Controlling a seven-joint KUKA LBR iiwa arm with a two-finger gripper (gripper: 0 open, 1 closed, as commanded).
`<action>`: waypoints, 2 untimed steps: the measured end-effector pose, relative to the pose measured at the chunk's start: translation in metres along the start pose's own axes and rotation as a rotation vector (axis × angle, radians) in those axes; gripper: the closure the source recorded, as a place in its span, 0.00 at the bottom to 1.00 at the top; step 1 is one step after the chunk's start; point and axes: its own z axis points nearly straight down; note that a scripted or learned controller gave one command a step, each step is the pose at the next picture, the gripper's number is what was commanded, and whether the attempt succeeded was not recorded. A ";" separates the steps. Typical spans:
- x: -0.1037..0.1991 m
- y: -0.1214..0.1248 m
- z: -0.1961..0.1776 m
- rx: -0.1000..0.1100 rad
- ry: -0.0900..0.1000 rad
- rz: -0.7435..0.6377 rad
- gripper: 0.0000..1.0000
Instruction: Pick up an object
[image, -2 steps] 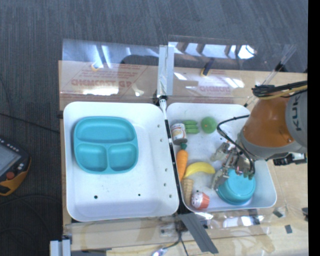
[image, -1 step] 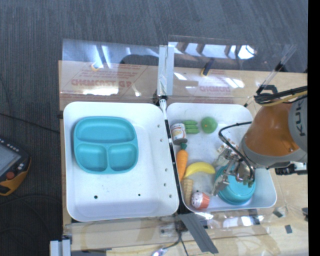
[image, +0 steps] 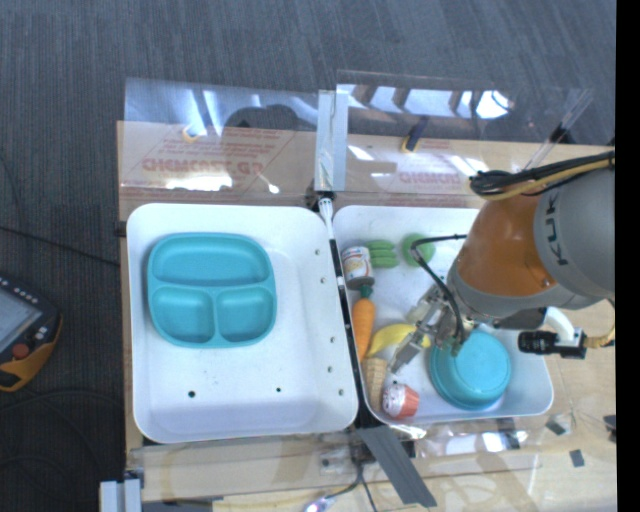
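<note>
My gripper (image: 424, 335) reaches down into the right bin (image: 535, 398), between a yellow banana (image: 389, 338) on its left and a teal bowl (image: 472, 371) on its right. It sits right over the banana's right end. The grey arm with its orange band (image: 505, 250) hangs above it and hides part of the bin. Nothing can be made out in the gripper's grasp.
In the right bin there are also a small can (image: 356, 264), a green item (image: 384, 253), a carrot (image: 363, 321), a tan cone (image: 374, 374) and a red-and-white object (image: 401, 401). The left bin (image: 240, 400) holds a teal divided plate (image: 211, 288).
</note>
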 end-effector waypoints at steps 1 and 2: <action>0.032 -0.008 -0.003 -0.006 -0.018 0.133 0.00; 0.033 -0.012 -0.001 -0.005 -0.008 0.236 0.00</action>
